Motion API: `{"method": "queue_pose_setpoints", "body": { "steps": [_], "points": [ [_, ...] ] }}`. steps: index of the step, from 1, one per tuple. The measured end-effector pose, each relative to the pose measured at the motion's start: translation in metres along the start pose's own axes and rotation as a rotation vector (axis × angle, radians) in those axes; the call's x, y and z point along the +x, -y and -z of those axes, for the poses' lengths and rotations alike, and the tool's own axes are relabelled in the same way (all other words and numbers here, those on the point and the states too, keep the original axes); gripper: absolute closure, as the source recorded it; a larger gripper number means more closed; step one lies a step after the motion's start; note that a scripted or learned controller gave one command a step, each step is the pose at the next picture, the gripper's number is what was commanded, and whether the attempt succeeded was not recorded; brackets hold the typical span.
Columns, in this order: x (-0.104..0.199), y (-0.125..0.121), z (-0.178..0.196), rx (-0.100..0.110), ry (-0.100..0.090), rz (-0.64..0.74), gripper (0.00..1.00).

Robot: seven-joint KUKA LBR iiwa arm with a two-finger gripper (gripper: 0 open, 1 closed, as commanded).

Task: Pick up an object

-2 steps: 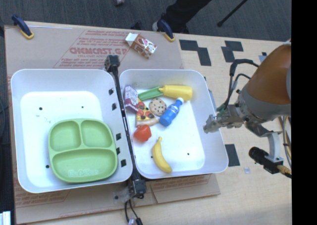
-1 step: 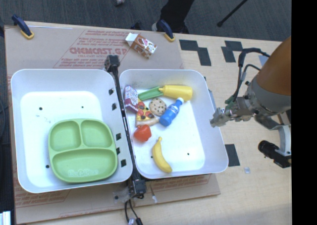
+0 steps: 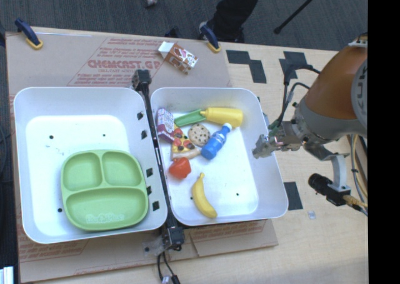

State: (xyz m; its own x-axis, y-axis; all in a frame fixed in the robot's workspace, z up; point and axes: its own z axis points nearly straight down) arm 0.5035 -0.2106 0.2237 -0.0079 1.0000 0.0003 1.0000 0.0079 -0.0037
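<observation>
Overhead view of the worktop (image 3: 294,226) with two white bins side by side. No object has yet been lifted: the tool (image 3: 264,147) is seen at the outer right rim of the right bin (image 3: 270,179), outside the bin and above the worktop, and nothing is seen between its fingers; whether they are spread or pressed together cannot be told at this size. The candidate objects all lie in the right bin: a yellow bottle (image 3: 224,116) with a green piece beside it near the far wall, a blue bottle (image 3: 214,142) just below it, a cookie (image 3: 199,134), a pizza slice (image 3: 182,145), a red tomato (image 3: 179,167), a packet (image 3: 165,121) against the left wall, and a banana (image 3: 204,196) lying apart near the front. The whole pick is judged to remain: reach over the rim, descent, closure, lift. Open floor is shown in the bin's right half, so the banana is judged the least crowded target. The left bin (image 3: 25,157) holds a green divided plate (image 3: 104,189). A small carton (image 3: 179,57) lies on the cardboard behind the bins.
</observation>
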Motion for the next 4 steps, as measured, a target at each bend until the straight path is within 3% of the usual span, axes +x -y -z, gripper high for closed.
{"method": "queue_pose_setpoints", "body": {
  "steps": [1,2,3,4],
  "points": [
    [0.000,0.027,0.032,-0.003,0.000,-0.004,1.00],
    [0.000,0.027,0.005,0.000,0.000,-0.002,1.00],
    [-0.001,0.026,0.031,-0.005,0.001,-0.002,1.00],
    [0.000,0.027,0.004,0.000,0.000,-0.001,1.00]
  ]
}}
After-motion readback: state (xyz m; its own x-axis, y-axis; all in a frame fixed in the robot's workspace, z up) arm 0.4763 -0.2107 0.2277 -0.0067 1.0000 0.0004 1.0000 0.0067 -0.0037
